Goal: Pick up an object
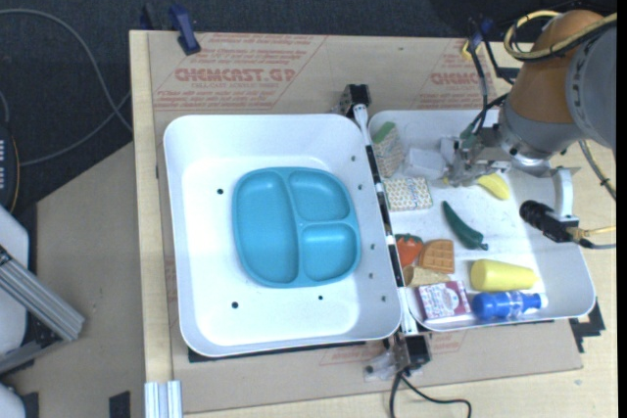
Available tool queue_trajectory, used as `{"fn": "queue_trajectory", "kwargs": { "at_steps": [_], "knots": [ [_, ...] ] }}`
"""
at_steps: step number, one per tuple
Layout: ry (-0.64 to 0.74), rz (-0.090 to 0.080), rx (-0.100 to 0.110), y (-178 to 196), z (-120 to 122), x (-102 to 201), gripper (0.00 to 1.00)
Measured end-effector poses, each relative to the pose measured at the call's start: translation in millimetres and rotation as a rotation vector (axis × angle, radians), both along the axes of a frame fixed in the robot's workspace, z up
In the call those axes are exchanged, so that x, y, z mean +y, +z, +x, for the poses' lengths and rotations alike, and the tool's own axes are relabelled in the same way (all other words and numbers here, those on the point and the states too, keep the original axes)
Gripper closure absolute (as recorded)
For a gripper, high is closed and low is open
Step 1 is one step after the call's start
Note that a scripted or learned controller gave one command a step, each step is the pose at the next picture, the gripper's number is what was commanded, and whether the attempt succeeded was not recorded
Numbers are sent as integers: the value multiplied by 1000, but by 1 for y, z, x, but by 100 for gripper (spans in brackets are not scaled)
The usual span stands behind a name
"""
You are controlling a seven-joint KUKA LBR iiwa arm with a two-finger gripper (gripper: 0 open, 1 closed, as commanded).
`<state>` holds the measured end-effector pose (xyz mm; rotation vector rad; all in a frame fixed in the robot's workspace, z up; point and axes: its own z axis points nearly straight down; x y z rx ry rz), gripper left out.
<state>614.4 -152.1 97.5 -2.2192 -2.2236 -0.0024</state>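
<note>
My gripper [468, 163] hangs low over the back middle of the right bin [580, 281], at the end of the grey arm with its orange band [549, 64]. A small yellow banana-like piece [495, 186] lies just to its right, touching or nearly touching it. A dark green pickle [463, 224] lies in front of the gripper, apart from it. To its left sit a pale cracker square [409, 194] and a green-and-white packet [387, 144]. Whether anything is held is hidden by the gripper body.
Along the right bin's front lie a red-orange tomato piece [409, 250], a brown waffle [438, 256], a yellow block [502, 275], a blue bottle [506, 305] and a pink box [443, 300]. The left bin [186, 210] holds a blue divided plate [294, 225].
</note>
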Motion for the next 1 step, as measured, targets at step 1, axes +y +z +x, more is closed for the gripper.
{"fn": "queue_trajectory", "kwargs": {
  "at_steps": [1],
  "knots": [
    [0,0,0,0,0,0,0]
  ]
}}
